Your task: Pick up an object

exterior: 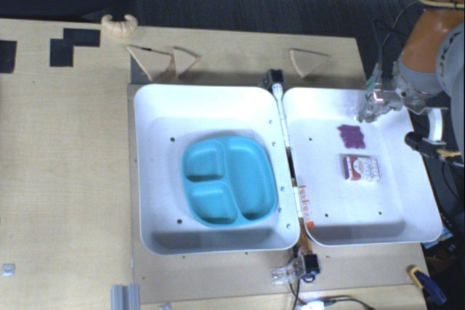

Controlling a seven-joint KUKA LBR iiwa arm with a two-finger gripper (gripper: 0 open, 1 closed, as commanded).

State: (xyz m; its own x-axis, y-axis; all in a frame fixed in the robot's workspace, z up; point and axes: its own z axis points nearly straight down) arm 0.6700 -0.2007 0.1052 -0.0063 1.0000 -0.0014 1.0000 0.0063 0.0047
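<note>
We find two candidate objects in the right bin [407, 221]. The small red-and-white packet [361, 168] lies flat, its long axis running roughly across the bin, left to right in view. The purple piece [352, 135] lies flat between the packet and the gripper [371, 109]; its shape is too irregular for us to give an axis. The arm [436, 54] enters from the right, wrist angled down over the bin's far right corner. We cannot tell whether the fingers are open or closed; nothing is seen between them. The left bin [156, 156], well apart from the gripper, holds a blue divided tray [229, 180]. Both bins sit on the desk [65, 178].
</note>
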